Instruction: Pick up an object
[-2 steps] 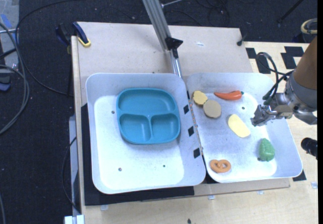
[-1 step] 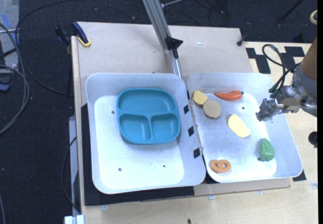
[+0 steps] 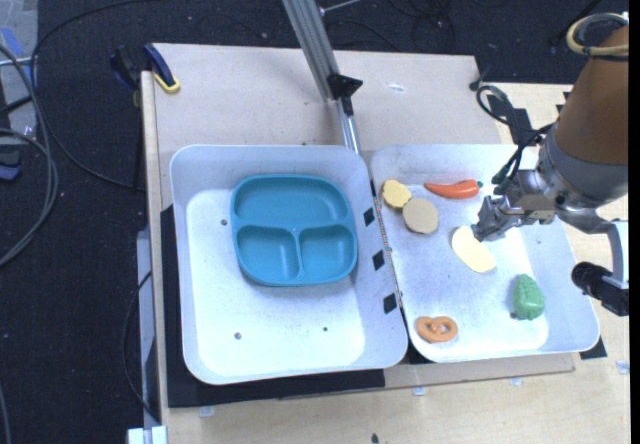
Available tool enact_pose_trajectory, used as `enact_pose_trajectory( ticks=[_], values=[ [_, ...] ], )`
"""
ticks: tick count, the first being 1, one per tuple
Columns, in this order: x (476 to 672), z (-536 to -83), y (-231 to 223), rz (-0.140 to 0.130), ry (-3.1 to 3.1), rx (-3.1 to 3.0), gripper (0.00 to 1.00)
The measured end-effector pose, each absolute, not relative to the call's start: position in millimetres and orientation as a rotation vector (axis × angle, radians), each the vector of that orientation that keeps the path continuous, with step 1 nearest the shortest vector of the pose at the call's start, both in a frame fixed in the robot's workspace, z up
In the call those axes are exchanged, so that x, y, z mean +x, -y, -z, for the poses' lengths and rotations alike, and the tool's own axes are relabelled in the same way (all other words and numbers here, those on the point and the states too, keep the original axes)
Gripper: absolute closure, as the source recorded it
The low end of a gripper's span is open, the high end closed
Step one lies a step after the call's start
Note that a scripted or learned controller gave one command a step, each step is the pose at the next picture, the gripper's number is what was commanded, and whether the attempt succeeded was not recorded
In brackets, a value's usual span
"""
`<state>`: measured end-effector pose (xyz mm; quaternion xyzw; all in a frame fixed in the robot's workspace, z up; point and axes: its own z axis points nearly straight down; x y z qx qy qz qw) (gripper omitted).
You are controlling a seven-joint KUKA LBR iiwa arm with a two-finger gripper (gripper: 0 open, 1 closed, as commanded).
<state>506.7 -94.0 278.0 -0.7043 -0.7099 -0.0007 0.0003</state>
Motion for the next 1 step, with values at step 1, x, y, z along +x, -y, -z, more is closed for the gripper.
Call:
enact_pose_trajectory(
  ticks=[1],
  values=[
    [497.2, -266.0, 36.6, 0.000, 2.228, -2.211, 1.00]
  ],
)
